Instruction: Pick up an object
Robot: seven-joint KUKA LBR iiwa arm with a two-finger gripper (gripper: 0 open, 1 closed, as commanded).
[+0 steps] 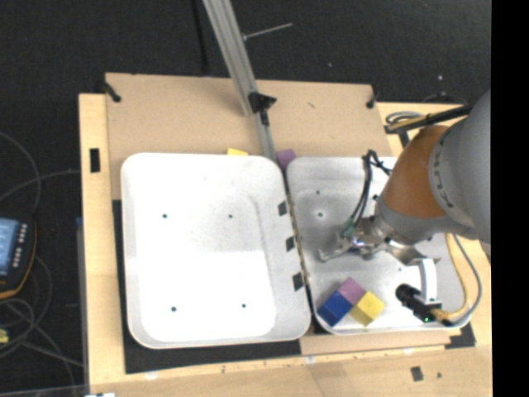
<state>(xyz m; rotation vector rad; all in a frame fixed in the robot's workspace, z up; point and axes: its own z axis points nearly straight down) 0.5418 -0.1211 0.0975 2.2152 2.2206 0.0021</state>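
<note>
Fig.: gripper [347, 245] low in right bin [318, 184]; state of the fingers can't be told, tips blurred against the bin floor. Target cluster lies toward the bin's near wall from the fingers, close but apart: blue block [335, 308], purple block [352, 289], yellow block [369, 306], all touching, no clear long axis. Nothing stands between. Beyond the fingers, outside the bins on the counter [182, 114]: small yellow piece [237, 151], small purple piece [286, 157]. Left bin [149, 180] alongside, well off

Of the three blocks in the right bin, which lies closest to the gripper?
The purple block: it sits just below the gripper, ahead of the blue block and yellow block.
</note>
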